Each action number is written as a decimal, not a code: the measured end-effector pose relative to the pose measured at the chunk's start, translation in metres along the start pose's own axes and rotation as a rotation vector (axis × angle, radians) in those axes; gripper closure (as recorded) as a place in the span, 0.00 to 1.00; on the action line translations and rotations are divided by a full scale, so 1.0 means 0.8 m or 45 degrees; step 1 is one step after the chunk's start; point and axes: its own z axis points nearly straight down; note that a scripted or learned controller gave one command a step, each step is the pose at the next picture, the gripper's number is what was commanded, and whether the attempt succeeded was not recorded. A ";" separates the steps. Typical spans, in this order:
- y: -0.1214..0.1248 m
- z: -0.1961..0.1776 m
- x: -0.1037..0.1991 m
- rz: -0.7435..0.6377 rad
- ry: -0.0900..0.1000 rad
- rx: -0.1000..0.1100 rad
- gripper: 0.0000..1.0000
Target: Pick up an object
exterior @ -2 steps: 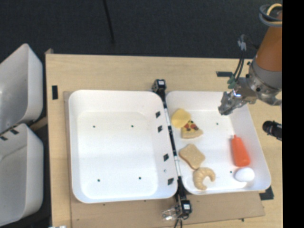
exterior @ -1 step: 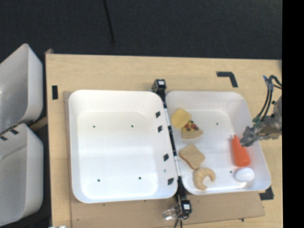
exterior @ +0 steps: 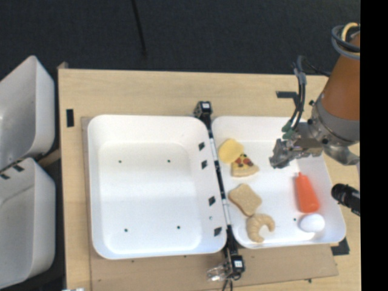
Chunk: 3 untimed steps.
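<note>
The right bin (exterior: 267, 126) holds several toy foods. A pizza slice (exterior: 244, 165) lies beside a yellow piece (exterior: 230, 150) near the bin's left wall. A slice of bread (exterior: 245, 199) and a croissant (exterior: 260, 227) sit nearer the front. An orange bottle (exterior: 306, 192) and a white egg (exterior: 312, 223) lie at the right. My gripper (exterior: 280, 156) hangs over the bin's middle, right of the pizza slice and left of the bottle's top. Nothing shows between its fingers.
The left bin (exterior: 145, 187) adjoins the right one along a clipped divider (exterior: 215, 180). White containers (exterior: 24, 162) stand off the bench's left edge. A black cable (exterior: 300, 102) hangs by the wrist over the bin's back right.
</note>
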 end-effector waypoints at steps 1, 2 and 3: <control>-0.002 0.073 0.090 0.008 0.000 0.017 1.00; 0.001 0.162 -0.054 0.031 -0.006 0.019 1.00; 0.000 0.024 0.032 0.007 -0.001 -0.002 1.00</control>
